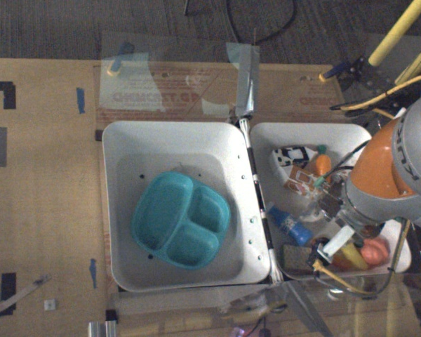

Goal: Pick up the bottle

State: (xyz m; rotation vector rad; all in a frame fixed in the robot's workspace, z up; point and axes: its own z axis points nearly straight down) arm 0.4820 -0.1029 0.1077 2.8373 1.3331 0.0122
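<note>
1. Bench layout: two white bins sit side by side. The left bin [119, 188] holds a teal divided plate [181, 219]. The right bin [263, 137] holds the clutter and the work.

2. Target: the bottle [290, 226] is blue with a darker cap end. It lies on its side on the floor of the right bin, at about 9 o'clock from that bin's centre, near the wall that divides the bins. Its cap end points toward 10 o'clock.

3. Neighbours: a dark flat pad [296, 257] lies just beside the bottle at 6 o'clock. A black-and-white patterned item [292, 156] and an orange piece [323, 164] lie at 12 o'clock. A red item [376, 250] and a yellow one [349, 257] lie at 4 o'clock.

4. Arm: the arm's orange band [379, 170] stands over the right bin. The gripper [321, 201] hangs at about 2 o'clock from the bottle, near it but apart from it.

5. Claw state: cannot tell. The wrist body and cables mask the tips, and the clutter beneath blurs them.

6. Progress: nothing is seen between the claw's tips, and the bottle rests on the bin floor. Judged from this, the pick is not yet done.

7. Remaining: align over the bottle's body, descend, close across its narrow axis, lift clear.
</note>
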